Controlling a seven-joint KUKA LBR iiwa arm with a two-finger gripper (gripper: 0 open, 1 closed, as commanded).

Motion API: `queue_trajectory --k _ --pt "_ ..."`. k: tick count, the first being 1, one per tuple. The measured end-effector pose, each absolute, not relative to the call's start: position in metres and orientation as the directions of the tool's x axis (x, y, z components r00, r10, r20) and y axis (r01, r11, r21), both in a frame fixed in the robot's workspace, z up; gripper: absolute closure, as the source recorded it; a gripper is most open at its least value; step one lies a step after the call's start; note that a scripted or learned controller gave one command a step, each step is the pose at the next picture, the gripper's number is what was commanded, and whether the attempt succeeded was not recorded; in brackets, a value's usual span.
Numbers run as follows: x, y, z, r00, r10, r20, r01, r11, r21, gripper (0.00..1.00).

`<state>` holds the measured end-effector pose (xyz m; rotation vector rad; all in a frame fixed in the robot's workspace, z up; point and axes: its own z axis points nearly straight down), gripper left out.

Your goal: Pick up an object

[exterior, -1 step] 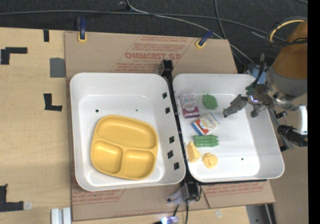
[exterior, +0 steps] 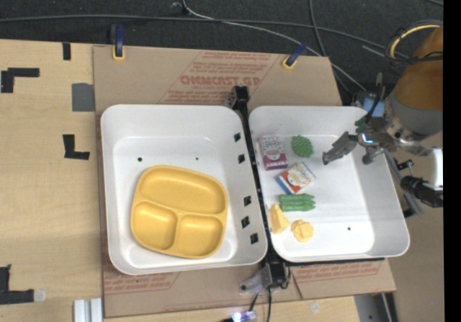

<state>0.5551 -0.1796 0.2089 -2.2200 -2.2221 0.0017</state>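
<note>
1. Nearest edge of the right-hand shallow white bin (exterior: 374, 245): a small yellow lumpy toy piece (exterior: 302, 230) lies on the floor, just beside a yellow wedge-shaped piece (exterior: 277, 218) that sits close to the centre divider.
2. Directly beyond these lies a green ridged toy vegetable (exterior: 297, 202), lengthwise across the bin.
3. Next, a small white carton with red and blue print (exterior: 296, 179) lies tilted, near the green vegetable.
4. Further back, a pink-and-white printed packet (exterior: 272, 152) lies next to the divider; a round green knobbly toy (exterior: 302, 145) sits just beside it on the right.
5. The left-hand shallow white bin (exterior: 115, 126) carries a yellow plastic tray with three compartments (exterior: 179, 210), set toward its near half.
6. The tool (exterior: 333, 155) hangs over the far right part of the right bin, apart from all the objects; the round green toy is closest. Dark fingers point left. How far they are spread cannot be told; nothing is seen between them.
7. Both bins rest on brown cardboard (exterior: 216, 79) clamped to the wooden worktop (exterior: 43, 191).
</note>
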Motion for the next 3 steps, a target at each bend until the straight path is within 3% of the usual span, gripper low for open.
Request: queue_trajectory --k 2,3 --pt "0.552 -0.183 0.102 -0.001 1.0 0.0 1.0 0.001 -0.006 0.0" --pt "0.554 -0.183 0.088 -0.001 1.0 0.0 1.0 0.001 0.002 0.0"
